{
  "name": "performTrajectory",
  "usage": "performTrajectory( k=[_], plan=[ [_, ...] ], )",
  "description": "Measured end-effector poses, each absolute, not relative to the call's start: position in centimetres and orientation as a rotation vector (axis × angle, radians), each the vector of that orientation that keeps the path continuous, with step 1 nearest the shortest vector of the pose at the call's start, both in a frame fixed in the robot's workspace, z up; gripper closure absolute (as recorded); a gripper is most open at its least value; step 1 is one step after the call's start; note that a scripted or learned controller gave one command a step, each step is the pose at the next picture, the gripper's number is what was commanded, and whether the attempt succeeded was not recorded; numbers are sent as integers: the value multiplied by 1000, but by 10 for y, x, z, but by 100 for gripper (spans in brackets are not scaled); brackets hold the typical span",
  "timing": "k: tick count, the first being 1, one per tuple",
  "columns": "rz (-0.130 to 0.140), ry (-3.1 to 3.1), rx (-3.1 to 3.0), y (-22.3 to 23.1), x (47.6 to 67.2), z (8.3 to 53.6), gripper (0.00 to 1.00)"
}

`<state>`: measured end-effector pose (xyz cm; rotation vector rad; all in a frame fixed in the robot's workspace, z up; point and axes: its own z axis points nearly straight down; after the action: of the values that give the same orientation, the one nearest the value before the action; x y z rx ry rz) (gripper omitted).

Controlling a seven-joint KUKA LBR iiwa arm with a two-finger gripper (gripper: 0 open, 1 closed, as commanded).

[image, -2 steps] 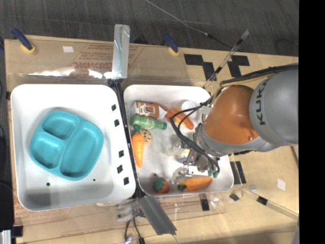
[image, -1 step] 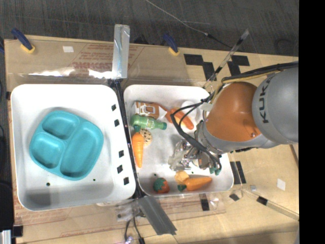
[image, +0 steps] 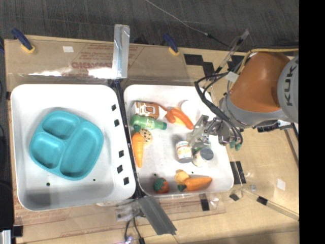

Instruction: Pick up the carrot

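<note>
**Carrot by the right bin's left wall, gripper over its right half**

The left bin (image: pixel 20 136) holds a teal divided plate (image: pixel 66 144) near its middle. In the right bin (image: pixel 167 91), the carrot (image: pixel 137 148) lies along the left wall, just below a green bottle (image: pixel 147 122) and a brown box (image: pixel 146 109). An orange pepper-like piece (image: pixel 179 117) sits toward the far edge. At the near edge lie a small strawberry-like fruit (image: pixel 161 185) and a second orange vegetable (image: pixel 195 182). The gripper (image: pixel 199 136) hangs over the right half, just beside a small can (image: pixel 184 151); whether its claw is apart or together cannot be told. Nothing shows between it.
</note>
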<state>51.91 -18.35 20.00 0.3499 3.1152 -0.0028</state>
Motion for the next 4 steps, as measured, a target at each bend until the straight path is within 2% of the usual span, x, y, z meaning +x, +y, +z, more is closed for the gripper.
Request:
performTrajectory(
  k=[1,2,3,4],
  plan=[
    [0,3091,573,-210,491,152,100],
    [2,3128,319,-155,477,164,100],
    [-1,3068,663,-147,478,196,100],
    [1,3087,585,-114,477,182,100]
  ],
)
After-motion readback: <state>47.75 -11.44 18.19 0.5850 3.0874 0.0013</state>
